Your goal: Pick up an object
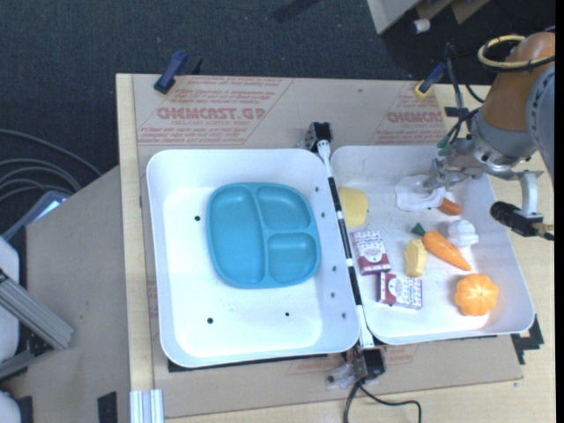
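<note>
A: What's lying around the bench [264, 104]?
B: Dark carpet. The blue tray [263, 233] is sitting mid left bin [176, 324].
A: The gripper [438, 179]?
B: Hovering at the right bin's [515, 311] far edge, possibly touching a white object [414, 192]; jaw state I cannot tell.

my arm reaches in from the right, grey with the orange band above the wrist, bent down so the wrist points toward the left. my gripper [438, 180] sits low at the far end. its finger spacing is too small and blurred to judge.
</note>
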Available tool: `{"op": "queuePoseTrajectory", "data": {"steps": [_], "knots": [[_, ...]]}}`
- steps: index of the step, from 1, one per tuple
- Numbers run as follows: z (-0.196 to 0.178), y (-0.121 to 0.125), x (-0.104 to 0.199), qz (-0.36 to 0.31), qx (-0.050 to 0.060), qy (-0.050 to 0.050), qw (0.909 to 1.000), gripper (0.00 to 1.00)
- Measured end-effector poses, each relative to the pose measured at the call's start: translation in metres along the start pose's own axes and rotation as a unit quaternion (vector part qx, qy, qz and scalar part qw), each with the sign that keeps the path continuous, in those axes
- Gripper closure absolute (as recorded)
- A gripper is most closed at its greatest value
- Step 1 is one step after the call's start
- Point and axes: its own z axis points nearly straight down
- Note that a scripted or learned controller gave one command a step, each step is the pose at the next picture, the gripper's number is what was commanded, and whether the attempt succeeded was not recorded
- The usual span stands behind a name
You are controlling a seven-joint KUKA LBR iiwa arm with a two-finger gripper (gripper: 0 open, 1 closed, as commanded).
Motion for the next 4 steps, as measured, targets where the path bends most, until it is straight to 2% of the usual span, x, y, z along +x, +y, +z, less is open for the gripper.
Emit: {"op": "queuePoseTrajectory", "data": {"steps": [1, 2, 3, 4], "knots": [[0.002, -0.001, 0.0, 0.0, 0.001, 0.0, 1.0, 0.0], [-0.009, 0.0, 0.0, -0.001, 0.0, -0.001, 1.0, 1.0], [-0.009, 0.0, 0.001, -0.001, 0.0, -0.001, 1.0, 0.0], [0.011, 0.012, -0.013, 0.0, 0.007, 0.01, 0.9999, 0.0]]}}
